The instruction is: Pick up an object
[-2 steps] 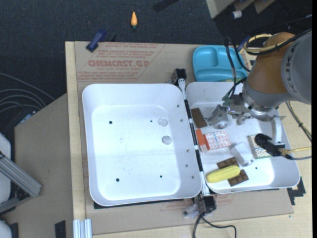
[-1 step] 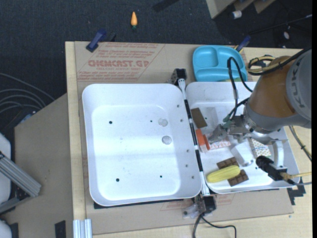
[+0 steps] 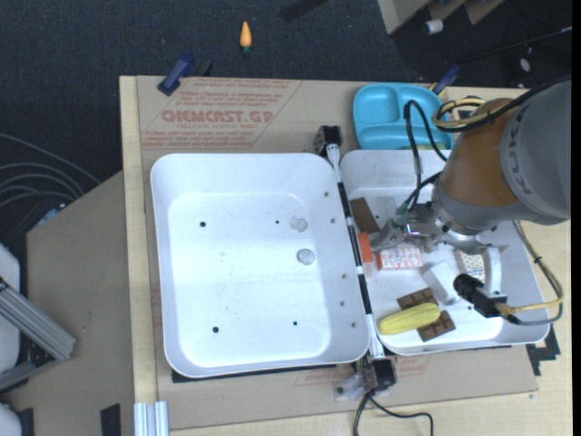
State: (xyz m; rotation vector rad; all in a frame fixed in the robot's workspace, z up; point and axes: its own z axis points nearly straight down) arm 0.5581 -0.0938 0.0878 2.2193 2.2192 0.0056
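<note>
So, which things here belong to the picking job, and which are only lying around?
Job: gripper, right bin, yellow corn cob, brown blocks, red-and-white packet.
Lying about: left bin, blue tray, orange carrot toy.

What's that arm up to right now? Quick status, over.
Gripper low in right bin, fingers unreadable. Beneath it: red-and-white packet; yellow corn and brown blocks nearby. Nothing seen held. Cables draped over arm.

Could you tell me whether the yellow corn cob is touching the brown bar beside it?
Touching. The camera view shows the corn cob lying against the brown bar, overlapping its edge.
</note>
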